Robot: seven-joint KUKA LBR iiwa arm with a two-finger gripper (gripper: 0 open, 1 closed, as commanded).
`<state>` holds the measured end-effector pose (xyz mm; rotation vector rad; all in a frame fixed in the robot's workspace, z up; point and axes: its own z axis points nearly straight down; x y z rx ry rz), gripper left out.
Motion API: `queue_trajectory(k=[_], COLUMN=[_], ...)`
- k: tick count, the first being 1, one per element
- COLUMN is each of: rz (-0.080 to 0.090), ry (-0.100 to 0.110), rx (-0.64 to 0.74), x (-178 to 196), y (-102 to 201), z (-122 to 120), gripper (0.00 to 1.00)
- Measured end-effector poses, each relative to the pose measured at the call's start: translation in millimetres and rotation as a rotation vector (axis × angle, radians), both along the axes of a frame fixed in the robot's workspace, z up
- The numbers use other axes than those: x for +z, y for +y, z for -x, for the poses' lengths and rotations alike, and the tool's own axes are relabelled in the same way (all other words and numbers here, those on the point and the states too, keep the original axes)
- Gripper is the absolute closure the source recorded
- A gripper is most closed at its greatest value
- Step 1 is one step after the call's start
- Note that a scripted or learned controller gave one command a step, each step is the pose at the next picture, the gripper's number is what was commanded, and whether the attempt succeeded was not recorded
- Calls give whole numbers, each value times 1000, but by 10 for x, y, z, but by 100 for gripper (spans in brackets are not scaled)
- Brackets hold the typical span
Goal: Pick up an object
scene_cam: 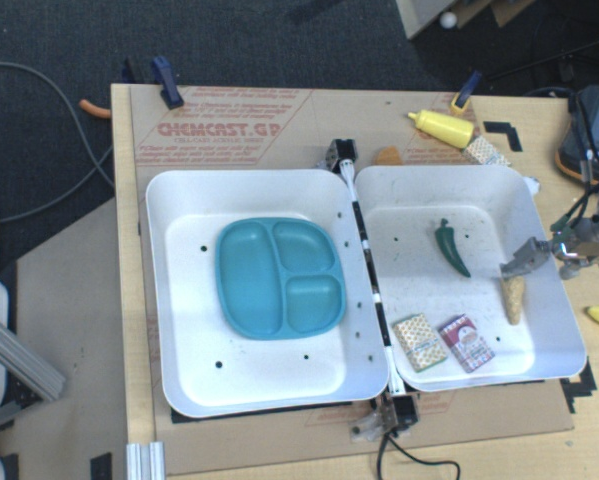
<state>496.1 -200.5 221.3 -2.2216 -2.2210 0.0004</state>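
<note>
In the right bin (479,193), the back-left part is open for my hand (528,259). A green pepper (452,247) lies mid-bin. Two small boxes (420,341) (467,343) block the front. A tan piece (514,298) sits just below my hand.

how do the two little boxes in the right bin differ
The tan box is pale with a speckled print; the red box is red and white. The tan box lies nearer the divider between the bins, the red box farther toward the arm's side. Both lie flat, side by side near the front wall of the right bin, and look similar in size.
</note>
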Motion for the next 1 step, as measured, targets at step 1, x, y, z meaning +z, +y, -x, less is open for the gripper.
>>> queue_trajectory(k=[1], rz=[-1], ry=[2], rx=[0], x=[-1282], y=[-154], z=[-411], gripper=[0])
